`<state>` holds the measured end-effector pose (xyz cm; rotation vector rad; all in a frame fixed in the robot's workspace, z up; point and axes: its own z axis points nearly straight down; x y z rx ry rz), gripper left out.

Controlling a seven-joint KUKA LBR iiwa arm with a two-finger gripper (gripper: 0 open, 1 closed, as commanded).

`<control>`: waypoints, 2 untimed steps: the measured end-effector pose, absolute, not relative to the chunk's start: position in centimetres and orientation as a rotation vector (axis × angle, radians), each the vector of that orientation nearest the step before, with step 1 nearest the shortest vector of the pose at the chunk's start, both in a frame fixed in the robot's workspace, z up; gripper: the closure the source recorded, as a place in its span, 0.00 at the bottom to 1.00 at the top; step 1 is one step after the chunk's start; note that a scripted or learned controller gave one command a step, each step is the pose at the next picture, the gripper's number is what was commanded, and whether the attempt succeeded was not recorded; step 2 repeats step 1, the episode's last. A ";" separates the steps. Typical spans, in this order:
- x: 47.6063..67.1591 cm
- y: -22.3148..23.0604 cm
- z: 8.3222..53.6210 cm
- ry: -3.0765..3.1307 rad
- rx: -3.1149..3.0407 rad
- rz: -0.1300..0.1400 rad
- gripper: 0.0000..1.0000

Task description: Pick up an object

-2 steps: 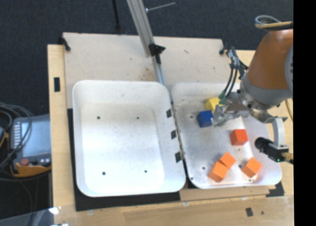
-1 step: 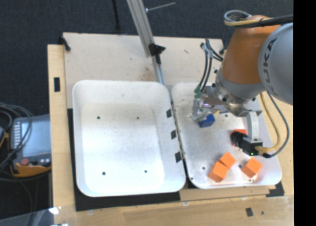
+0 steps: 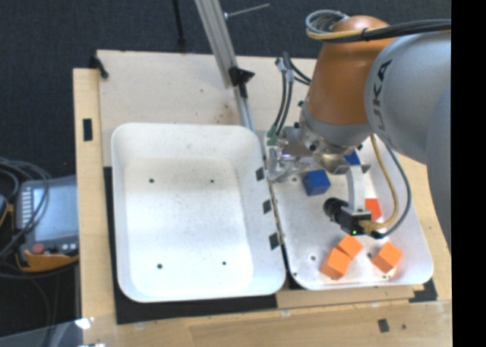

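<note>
The arm's orange and grey wrist hangs over the right bin (image 3: 304, 273), near its far left part. My gripper (image 3: 287, 159) shows as metal parts under the wrist, beside the wall between the bins. A blue block (image 3: 316, 182) lies just to the right of those parts, at the wrist's lower edge; whether it touches the gripper is hidden. Two orange blocks (image 3: 342, 256) (image 3: 386, 257) rest near the bin's front. A small red-orange block (image 3: 372, 207) sits by the right side, and a second blue piece (image 3: 351, 159) peeks out under the wrist.
The left bin (image 3: 129, 148) lies beside the right one, white and shallow. A slanted metal rail (image 3: 216, 30) crosses the back of the bench. A black fitting with a green light (image 3: 343, 215) and cables hang off the arm over the right bin.
</note>
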<state>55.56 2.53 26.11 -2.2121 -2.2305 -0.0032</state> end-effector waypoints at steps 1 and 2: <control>56.6 6.8 24.8 -2.229 -2.215 0.000 1.00; 56.6 6.8 24.8 -2.229 -2.215 0.000 1.00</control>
